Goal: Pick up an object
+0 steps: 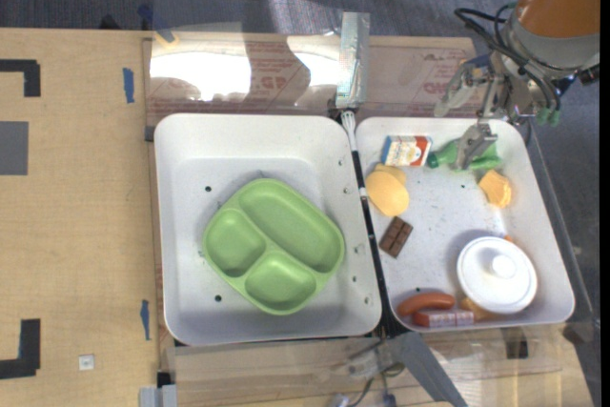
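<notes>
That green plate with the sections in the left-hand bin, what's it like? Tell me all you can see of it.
The green tray looks like smooth moulded plastic, pale lime, with rounded corners. Raised ridges split it into three compartments: one long section along its upper right side and two smaller ones below and to the left. Nothing lies in any of them. It rests flat and right way up on the floor of the left bin, turned at a slant to the bin's walls, somewhat toward the near right corner. Nothing but the bin floor touches it.
</notes>
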Controlling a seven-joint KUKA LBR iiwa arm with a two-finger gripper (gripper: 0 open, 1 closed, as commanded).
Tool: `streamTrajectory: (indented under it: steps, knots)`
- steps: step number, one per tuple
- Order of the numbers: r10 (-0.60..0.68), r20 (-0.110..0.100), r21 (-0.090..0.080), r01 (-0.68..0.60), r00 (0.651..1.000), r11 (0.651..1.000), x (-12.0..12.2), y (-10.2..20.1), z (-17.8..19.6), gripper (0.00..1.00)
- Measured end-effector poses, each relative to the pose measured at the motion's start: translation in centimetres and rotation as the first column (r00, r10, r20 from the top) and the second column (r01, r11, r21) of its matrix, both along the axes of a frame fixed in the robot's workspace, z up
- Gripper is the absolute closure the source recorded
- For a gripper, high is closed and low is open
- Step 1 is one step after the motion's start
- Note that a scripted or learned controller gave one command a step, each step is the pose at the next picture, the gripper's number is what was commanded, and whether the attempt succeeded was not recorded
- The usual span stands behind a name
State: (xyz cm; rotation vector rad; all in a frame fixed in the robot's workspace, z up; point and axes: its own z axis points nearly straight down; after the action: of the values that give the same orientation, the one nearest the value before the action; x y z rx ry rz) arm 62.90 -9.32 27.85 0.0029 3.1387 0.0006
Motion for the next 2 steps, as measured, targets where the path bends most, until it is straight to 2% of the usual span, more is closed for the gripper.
streamTrajectory:
  steps: [1, 2]
  knots:
    - [-0.300, -0.008, 0.000, 0.300, 0.954, 0.954, -5.1, 6.2, -9.6, 0.00]
    - [-0.547, -0.006, -0.001, 0.547, 0.837, 0.837, -8.4, 7.3, -9.5, 0.00]
